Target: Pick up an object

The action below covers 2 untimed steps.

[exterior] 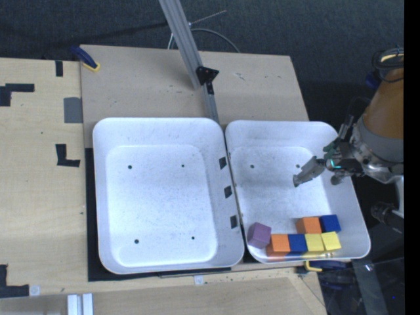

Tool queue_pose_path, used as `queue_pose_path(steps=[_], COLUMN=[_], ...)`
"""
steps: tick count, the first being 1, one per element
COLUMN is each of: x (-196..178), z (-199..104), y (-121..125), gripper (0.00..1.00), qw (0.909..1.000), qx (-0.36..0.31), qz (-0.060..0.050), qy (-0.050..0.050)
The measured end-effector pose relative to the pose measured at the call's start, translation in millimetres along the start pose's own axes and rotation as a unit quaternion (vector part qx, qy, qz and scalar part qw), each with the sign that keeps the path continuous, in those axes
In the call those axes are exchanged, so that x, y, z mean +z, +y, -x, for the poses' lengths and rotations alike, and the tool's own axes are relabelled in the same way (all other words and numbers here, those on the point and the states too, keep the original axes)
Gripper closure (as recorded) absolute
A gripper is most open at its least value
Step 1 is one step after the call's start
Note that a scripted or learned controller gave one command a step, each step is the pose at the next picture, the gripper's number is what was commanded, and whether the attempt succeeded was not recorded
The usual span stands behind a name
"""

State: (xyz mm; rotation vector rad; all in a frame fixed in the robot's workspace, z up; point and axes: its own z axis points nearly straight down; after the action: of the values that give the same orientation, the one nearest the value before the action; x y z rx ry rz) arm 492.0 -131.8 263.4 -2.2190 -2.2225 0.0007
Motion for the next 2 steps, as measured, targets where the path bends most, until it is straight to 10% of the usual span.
queue_pose_path(steps=[1, 2], x=[55.7, 84.6], z=[-26.8, 13.7], y=[14.3, 37.2], gripper=[0.0, 0.0], qw=[1.0, 1.0], qx=[-0.001, 0.002], qz=[-0.003, -0.001], qy=[0.001, -0.001])
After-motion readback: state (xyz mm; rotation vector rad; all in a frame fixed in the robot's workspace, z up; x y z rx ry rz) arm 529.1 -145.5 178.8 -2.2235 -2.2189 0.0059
